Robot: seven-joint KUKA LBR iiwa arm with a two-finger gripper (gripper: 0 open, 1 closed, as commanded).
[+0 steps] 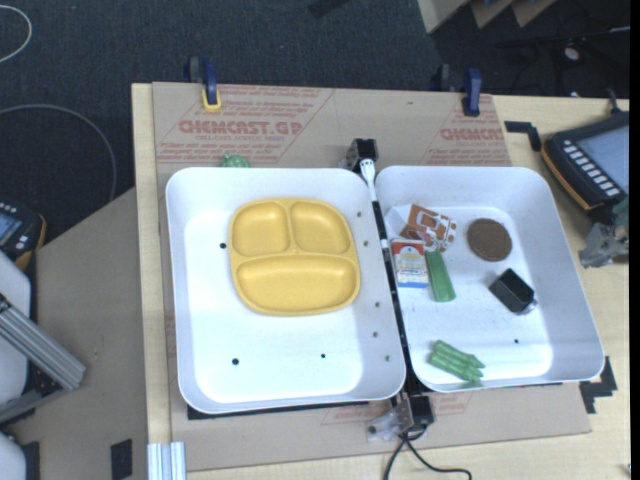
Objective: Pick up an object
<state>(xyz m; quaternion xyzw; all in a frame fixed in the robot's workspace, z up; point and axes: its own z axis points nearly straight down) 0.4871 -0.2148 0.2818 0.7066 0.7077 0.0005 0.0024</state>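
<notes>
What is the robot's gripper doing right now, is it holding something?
Gripper: cannot be told from this camera view. The brown disc, the black block and the green pieces all lie loose in the right bin.

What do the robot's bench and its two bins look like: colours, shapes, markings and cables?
The left bin and the right bin are shallow, white and round-cornered. They lie side by side on a tan board printed with red lettering. Two blue clamps grip the board's far edge. A black cable leaves at the near edge, between the bins.
</notes>
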